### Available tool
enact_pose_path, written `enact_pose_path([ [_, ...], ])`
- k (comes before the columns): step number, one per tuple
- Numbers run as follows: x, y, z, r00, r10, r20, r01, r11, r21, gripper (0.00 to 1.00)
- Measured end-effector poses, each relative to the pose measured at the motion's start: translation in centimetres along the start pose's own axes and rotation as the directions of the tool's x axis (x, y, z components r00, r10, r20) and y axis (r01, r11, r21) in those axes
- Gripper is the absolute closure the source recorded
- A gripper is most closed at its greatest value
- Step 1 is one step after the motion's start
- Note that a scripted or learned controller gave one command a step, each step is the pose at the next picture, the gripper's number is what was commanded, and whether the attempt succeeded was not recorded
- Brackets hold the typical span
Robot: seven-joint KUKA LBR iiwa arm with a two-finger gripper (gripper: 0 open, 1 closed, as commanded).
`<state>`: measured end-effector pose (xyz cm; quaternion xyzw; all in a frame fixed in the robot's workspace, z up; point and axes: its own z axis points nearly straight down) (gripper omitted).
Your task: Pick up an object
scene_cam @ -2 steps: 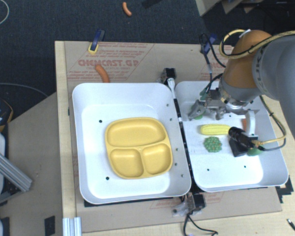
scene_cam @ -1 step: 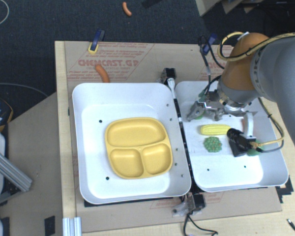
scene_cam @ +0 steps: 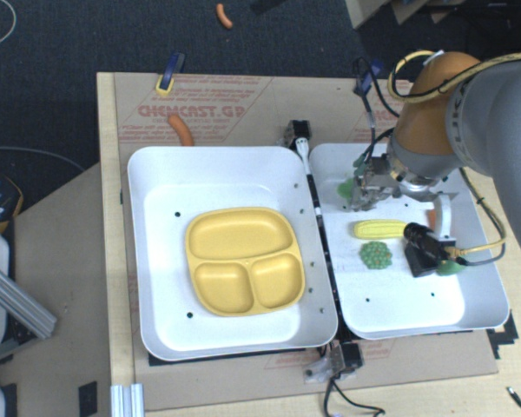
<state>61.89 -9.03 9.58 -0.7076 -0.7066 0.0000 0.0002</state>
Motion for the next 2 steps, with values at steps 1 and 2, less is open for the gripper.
enact_pose_path([
  [1, -0.5, 0.2, -6.4, 1.0, 0.0, 0.002, 0.0, 1.0, -0.009, 1.0],
  [2, -0.3, 1.3, -12.3, 1.0, -0.003, 0.002, 0.003, 1.0, -0.009, 1.0],
])
